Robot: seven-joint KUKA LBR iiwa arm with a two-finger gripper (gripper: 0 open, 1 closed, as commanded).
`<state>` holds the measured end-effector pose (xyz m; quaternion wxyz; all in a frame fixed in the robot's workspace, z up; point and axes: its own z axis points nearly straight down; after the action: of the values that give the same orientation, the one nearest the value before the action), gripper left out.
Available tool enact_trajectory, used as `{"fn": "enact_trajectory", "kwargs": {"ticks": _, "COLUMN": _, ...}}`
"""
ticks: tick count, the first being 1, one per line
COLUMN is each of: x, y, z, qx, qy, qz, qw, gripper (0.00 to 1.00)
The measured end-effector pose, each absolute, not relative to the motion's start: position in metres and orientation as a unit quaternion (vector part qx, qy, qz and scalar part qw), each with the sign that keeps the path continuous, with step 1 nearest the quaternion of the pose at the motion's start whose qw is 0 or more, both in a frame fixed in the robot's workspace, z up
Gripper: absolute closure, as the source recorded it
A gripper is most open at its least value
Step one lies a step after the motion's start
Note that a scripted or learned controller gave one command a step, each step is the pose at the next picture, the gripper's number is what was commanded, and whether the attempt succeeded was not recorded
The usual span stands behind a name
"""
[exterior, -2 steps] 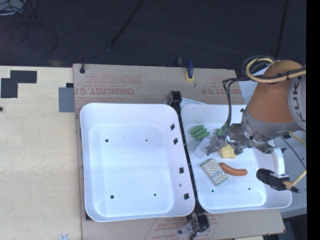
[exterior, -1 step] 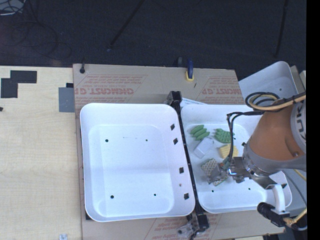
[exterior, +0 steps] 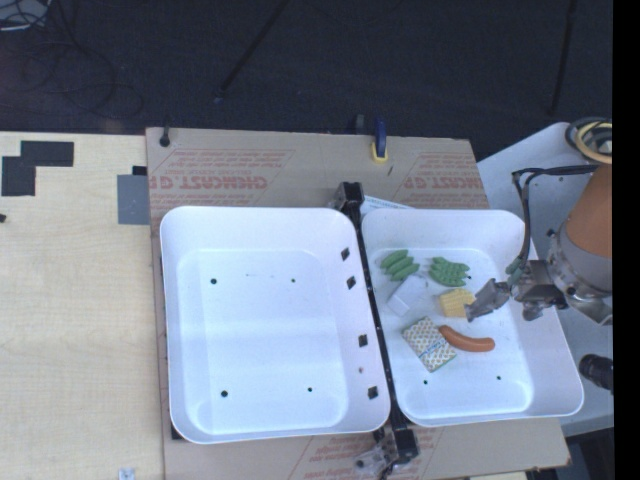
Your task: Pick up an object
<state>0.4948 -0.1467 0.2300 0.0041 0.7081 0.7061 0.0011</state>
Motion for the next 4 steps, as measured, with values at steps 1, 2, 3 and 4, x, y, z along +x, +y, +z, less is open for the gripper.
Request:
{"fn": "enact_trajectory", "kwargs": {"ticks": 1, "x": 0.495, "y": -0.087, "z": 0.1, "qx": 0.707, "qy": 0.707, "qz": 0.0017, "qw": 0.002, "gripper": 0.0}}
{"fn": "enact_trajectory", "kwargs": {"ticks": 2, "x": 0.495, "y": -0.088, "z": 0.109, "qx": 0.709, "qy": 0.705, "qz": 0.0013, "qw": 0.002, "gripper": 1.0}}
{"fn": "enact_trajectory", "kwargs": {"ticks": 3, "x": 0.513, "y": -0.012, "z": 0.233, "qx": 0.704, "qy": 0.711, "qz": 0.0049, "qw": 0.002, "gripper": 1.0}}
{"fn": "enact_trajectory", "kwargs": {"ticks": 4, "x": 0.473, "y": -0.067, "z": 0.198, "qx": 0.709, "qy": 0.705, "qz": -0.003, "qw": -0.003, "gripper": 1.0}}
